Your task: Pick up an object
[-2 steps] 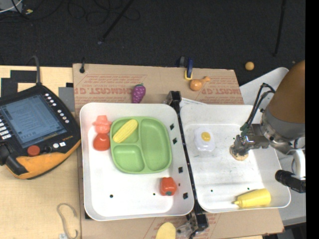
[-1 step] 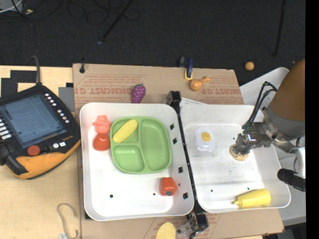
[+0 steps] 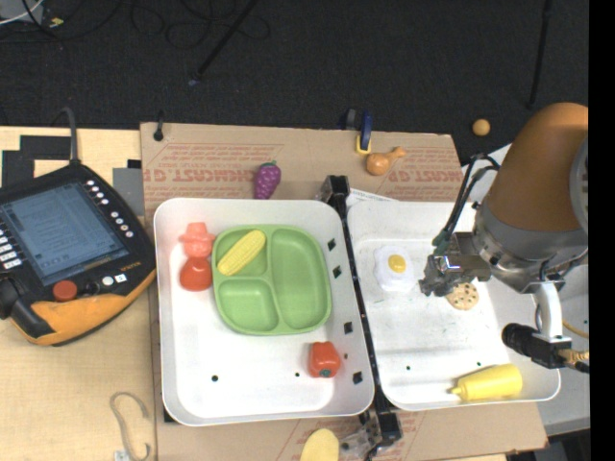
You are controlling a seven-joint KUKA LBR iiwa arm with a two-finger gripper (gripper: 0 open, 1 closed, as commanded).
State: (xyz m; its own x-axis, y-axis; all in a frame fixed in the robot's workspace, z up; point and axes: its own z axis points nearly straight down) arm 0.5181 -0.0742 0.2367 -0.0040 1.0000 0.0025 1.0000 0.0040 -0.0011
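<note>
The bench [image 3: 67, 392] carries a cardboard sheet [image 3: 221, 157] and two shallow white bins side by side. The left bin [image 3: 250, 392] holds a green divided plate [image 3: 279, 291] with a yellow corn cob [image 3: 239, 251] lying tilted in its upper left compartment. Just left of the plate stands a red and pink bottle-shaped toy [image 3: 196, 255], and below the plate's lower right corner lies a red pepper [image 3: 325, 358].

The arm [image 3: 543, 195], grey with an orange band, reaches over the right bin [image 3: 423, 353]. Its hand [image 3: 440, 275] hangs low over the bin floor, between a fried egg [image 3: 393, 265] to its left and a cookie [image 3: 464, 297] just beside it on the right. Whether the hand is released or clenched cannot be told, and nothing can be seen between its fingers. A yellow squeeze bottle [image 3: 490, 383] lies on its side near the bin's lower right corner.

Left of the bins rests a control tablet [image 3: 67, 243] with an orange rim. On the cardboard behind the bins sit purple grapes [image 3: 267, 179] and an orange pear [image 3: 381, 160]; a lemon [image 3: 320, 445] lies at the front edge.
</note>
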